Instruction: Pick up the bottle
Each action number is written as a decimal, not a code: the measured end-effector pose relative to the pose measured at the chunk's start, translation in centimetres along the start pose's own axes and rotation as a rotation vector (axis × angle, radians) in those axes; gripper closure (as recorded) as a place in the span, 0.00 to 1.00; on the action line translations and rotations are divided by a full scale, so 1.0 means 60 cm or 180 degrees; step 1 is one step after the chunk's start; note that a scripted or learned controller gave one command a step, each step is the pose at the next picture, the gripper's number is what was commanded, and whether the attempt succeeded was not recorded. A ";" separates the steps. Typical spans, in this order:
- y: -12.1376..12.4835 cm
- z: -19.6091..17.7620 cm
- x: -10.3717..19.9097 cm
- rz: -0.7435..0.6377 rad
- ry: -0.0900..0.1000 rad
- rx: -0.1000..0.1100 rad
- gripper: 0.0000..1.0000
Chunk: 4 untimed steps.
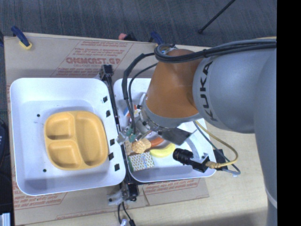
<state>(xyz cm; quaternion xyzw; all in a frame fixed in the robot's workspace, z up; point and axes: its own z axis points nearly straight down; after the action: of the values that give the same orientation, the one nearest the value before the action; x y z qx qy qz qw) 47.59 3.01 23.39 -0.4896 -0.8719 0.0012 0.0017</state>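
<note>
The grey arm (pixel 235 88) reaches in from the right, and its orange band (pixel 171 91) hangs low over the right bin (pixel 188 173), hiding much of what lies there. The claw (pixel 133 136) is down at the bin's left side, close to the divider between the two bins. Whether it is open or closed, you cannot tell from this angle, and nothing can be seen clamped in it. No bottle can be made out with any certainty among the small things under the wrist. Just below the claw sits a tan piece (pixel 140 147), with a yellow piece (pixel 162 151) beside it and a patterned packet (pixel 141 161) near the bin's front edge. In the left bin (pixel 28 93) lies a yellow divided tray (pixel 75 139), well apart from the arm. Both bins sit on brown cardboard (pixel 89 55) on the bench (pixel 235 201).
</note>
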 end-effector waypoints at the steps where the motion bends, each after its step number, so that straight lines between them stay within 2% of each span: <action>1: 0.059 0.002 0.081 -0.0876 -0.0008 -0.0009 1.00; 2: 0.030 0.018 0.047 -0.1113 -0.0002 -0.0001 1.00; 3: 0.006 -0.035 0.006 -0.1632 -0.0013 -0.0010 1.00; 4: 0.077 0.026 0.127 -0.2599 -0.0002 0.0002 1.00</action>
<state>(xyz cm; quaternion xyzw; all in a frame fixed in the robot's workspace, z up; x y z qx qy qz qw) 47.59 11.91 21.81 -0.1033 -0.9947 0.0009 0.0019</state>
